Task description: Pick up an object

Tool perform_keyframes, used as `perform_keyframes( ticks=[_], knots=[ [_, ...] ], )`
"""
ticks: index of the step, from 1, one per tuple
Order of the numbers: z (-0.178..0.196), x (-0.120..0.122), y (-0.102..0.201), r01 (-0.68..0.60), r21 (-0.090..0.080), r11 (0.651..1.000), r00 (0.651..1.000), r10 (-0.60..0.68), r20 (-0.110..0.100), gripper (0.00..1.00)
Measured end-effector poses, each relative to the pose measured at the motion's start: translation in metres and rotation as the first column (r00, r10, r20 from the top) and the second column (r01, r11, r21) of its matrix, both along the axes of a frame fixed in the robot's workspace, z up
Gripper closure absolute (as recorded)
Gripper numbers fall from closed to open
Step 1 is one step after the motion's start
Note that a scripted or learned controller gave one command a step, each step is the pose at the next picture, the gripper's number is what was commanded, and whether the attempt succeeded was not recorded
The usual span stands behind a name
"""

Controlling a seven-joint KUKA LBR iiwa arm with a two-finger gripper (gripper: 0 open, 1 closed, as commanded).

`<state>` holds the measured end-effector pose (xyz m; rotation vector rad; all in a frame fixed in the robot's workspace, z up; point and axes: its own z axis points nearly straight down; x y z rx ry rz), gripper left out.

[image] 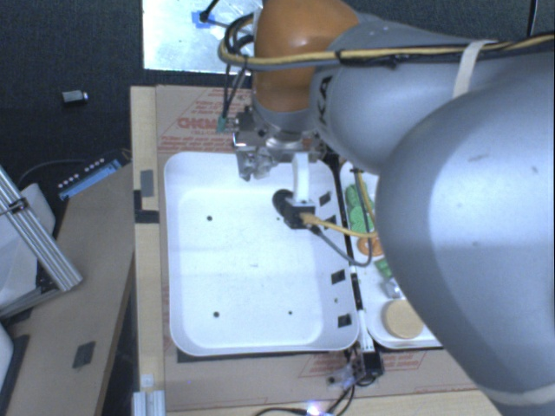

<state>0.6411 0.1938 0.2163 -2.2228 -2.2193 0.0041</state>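
My gripper [251, 165] hangs over the far edge of the left white bin [234, 267], below the orange wrist band. Nothing shows under or beside it on the bin floor. In the right bin [392, 343], mostly covered by my grey arm, a green object [355, 204] lies near the dividing wall. An orange piece [368, 246] sits just in front of it. A tan round disc [403, 319] rests near the front of that bin.
The big grey arm [460, 189] hides most of the right bin. Brown cardboard [186, 115] lies under both bins. A silver plate [186, 20] sits beyond the bench, and aluminium rails [35, 241] stand at the left.
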Motion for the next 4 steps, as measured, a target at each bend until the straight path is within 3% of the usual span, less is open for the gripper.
perform_keyframes(
  ticks=[1,2,3,4],
  knots=[
    [0.023,0.021,0.011,-0.006,0.003,1.000,1.000,0.006,0.007,1.00],
    [0.012,-0.065,0.035,-0.009,0.003,1.000,1.000,0.009,-0.003,1.00],
    [0.046,-0.001,0.041,-0.007,0.004,1.000,1.000,0.007,0.011,1.00],
    [0.056,0.029,0.041,-0.007,0.003,1.000,1.000,0.007,0.007,1.00]
  ],
)
